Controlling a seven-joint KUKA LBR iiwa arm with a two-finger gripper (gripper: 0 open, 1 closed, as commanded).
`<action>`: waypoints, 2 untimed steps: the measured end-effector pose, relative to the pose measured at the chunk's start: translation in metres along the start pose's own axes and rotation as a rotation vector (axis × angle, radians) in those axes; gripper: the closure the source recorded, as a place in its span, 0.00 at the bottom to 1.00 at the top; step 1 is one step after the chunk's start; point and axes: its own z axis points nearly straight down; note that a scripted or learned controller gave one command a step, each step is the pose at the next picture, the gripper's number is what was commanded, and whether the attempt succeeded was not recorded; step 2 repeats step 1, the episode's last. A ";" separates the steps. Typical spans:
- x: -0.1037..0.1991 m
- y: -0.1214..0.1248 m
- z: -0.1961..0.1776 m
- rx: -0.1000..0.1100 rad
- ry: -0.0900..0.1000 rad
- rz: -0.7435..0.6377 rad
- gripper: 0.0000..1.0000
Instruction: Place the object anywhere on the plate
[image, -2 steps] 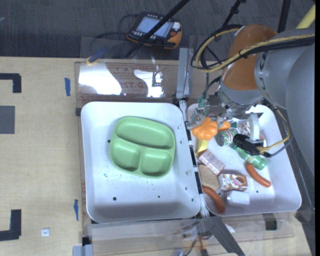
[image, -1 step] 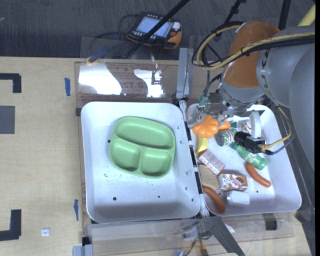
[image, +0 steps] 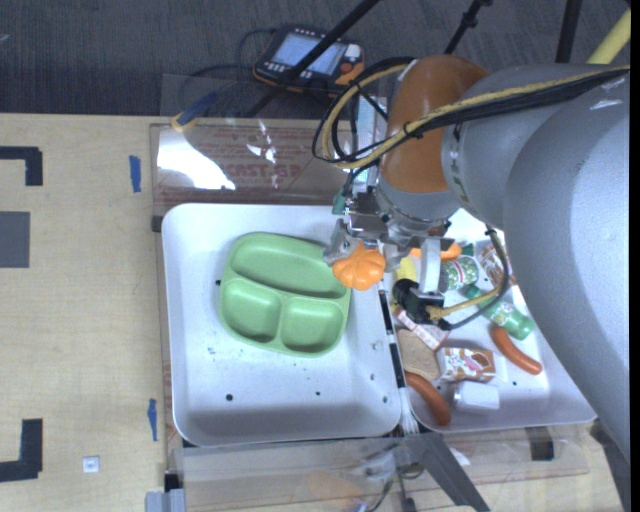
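**Orange object at the plate's right rim, under the gripper**

The arm (image: 520, 140) fills the upper right, grey with its orange band (image: 430, 120) above the wrist, cables looping around it. It leans down over the seam between the two bins.

The left bin (image: 200, 390) holds the plate (image: 283, 292) — green, with one long compartment at the back and two smaller ones in front. All three compartments lie bare. The plate sits toward the back right of this bin.

The right bin (image: 560, 400), to the right of the plate, carries a clutter of small things: two sausages (image: 428, 398), one near the front left corner and one further right, a green bottle-like piece (image: 512, 322), a few printed packets (image: 466, 362) and other bits too jumbled to name.

The gripper (image: 352, 244) hangs just off the plate's right rim. The orange object (image: 359, 268) — small, rounded, pumpkin-like — sits directly beneath it, overlapping the plate's right edge at the long compartment. The metal finger parts reach down to the object's top and appear to touch it, but I cannot tell how wide the jaws stand or whether they grip it; nor can I tell whether the object rests on the rim or is lifted above it.
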 end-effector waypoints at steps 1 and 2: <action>-0.004 0.058 -0.034 -0.004 0.000 0.037 1.00; -0.004 0.058 -0.034 -0.004 0.000 0.037 1.00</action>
